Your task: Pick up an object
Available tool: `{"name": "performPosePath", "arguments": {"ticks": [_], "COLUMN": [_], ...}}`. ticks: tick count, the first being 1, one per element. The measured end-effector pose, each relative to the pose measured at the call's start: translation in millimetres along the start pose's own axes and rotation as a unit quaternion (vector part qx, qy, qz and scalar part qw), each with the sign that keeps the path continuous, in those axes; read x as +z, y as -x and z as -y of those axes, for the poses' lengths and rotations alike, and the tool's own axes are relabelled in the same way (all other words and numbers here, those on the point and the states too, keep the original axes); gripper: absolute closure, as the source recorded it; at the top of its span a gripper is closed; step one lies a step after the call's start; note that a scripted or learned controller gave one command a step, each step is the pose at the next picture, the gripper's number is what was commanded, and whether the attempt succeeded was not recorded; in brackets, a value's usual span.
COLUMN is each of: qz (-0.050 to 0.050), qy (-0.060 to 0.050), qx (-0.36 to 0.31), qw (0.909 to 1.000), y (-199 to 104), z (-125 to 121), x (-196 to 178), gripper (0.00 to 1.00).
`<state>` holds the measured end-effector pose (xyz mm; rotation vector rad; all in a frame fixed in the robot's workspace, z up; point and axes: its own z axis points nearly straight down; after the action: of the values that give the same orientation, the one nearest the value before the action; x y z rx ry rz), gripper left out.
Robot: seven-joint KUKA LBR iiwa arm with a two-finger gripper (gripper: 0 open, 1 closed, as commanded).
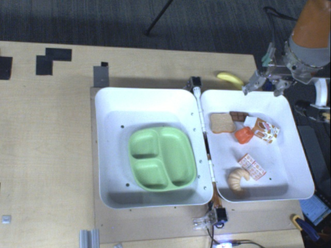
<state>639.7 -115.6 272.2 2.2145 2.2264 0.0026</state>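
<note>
Your two-finger gripper hangs with fingers spread, gripping nothing, over the right white bin's far rim, beside a yellow banana on the bench, while toast slice, orange piece and croissant lie inside.
</note>
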Motion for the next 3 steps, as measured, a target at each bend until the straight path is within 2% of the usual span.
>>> {"name": "performPosePath", "arguments": {"ticks": [1,2,3], "qz": [0.0,0.0,0.001], "qy": [-0.003,0.001,0.004], "qx": [0.002,0.001,0.001], "qw": [1.0,1.0,1.0], "y": [91,83,83], "z": [11,109,106], "x": [131,186,174], "gripper": [0.0,0.0,1.0]}}
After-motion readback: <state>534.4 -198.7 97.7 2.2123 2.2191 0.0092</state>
